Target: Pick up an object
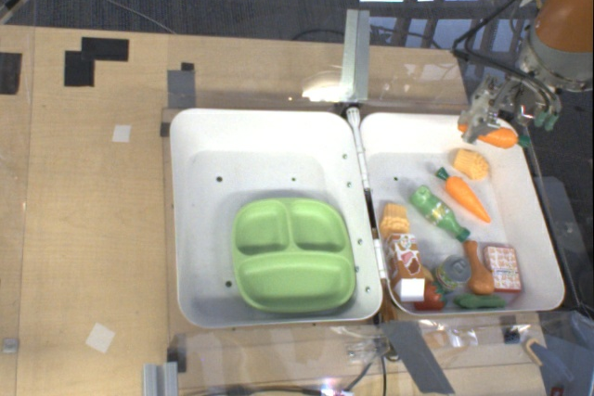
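gripper (489, 127): at right bin's (548, 227) far corner, grip state unclear, metal parts blurred | small orange toy (501, 139): glossy, rounded, just beside gripper, contact unclear | carrot (466, 198): tapered, mid-bin | green tray (293, 253): three-compartment plastic, left bin (200, 199)

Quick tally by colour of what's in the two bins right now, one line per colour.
Green: 3, the divided plate, the bottle and a small piece by the near wall
Orange: 2, the carrot and a piece at the gripper
Yellow: 2
Red or brown packs: 2
Total: 9; the near-corner clutter is unclear.
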`<state>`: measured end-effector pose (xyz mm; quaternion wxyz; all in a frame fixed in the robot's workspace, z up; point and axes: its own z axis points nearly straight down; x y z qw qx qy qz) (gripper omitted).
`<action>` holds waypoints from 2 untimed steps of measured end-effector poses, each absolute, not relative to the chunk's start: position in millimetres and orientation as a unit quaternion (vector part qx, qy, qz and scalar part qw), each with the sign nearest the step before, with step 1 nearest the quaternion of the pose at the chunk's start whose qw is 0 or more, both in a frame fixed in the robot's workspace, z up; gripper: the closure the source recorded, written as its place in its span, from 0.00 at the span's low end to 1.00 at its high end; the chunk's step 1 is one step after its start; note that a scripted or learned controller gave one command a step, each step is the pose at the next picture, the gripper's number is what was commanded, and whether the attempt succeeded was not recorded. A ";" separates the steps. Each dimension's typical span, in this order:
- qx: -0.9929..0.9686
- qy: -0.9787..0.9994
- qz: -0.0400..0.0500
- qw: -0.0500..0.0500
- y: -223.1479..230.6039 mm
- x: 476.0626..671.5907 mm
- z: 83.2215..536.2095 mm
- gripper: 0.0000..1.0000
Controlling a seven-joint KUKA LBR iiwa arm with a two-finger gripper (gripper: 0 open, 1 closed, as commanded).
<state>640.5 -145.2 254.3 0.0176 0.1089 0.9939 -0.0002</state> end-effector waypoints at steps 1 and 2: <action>0.107 0.994 -0.001 0.021 -144.7 642.9 264.8 1.00; 0.104 0.995 0.000 0.001 -128.5 588.1 230.7 1.00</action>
